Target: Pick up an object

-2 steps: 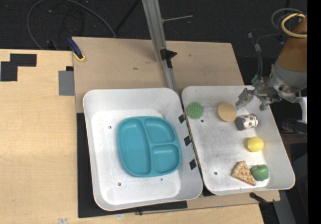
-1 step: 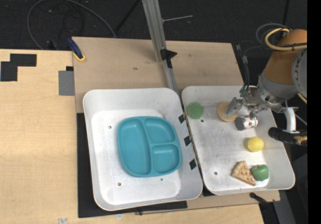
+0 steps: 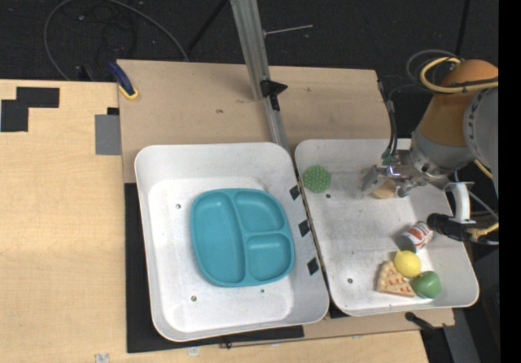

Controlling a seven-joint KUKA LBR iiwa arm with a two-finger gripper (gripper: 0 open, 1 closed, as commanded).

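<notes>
Overhead slanted view of a bench with two shallow white bins side by side. The left bin (image 3: 163, 304) holds a teal divided plate (image 3: 242, 236) with three compartments, lying flat near its middle. The right bin (image 3: 358, 272) holds several small objects. A fuzzy green ball (image 3: 317, 179) sits in its upper left corner, close to the wall shared with the other bin. Along the lower right side lie a small red and white can (image 3: 418, 235) on its side, a yellow lemon (image 3: 407, 263) just below it, a waffle-patterned tan wedge (image 3: 393, 281) touching the lemon, and a green round fruit (image 3: 426, 284) beside the wedge at the bin's corner.

The grey arm with its orange band (image 3: 450, 113) reaches in from the right. Its gripper (image 3: 385, 181) hangs low over the upper part of the right bin, well apart from the cluster of objects and to the right of the green ball. Whether it is spread or closed cannot be told from this angle, and nothing is visibly held
</notes>
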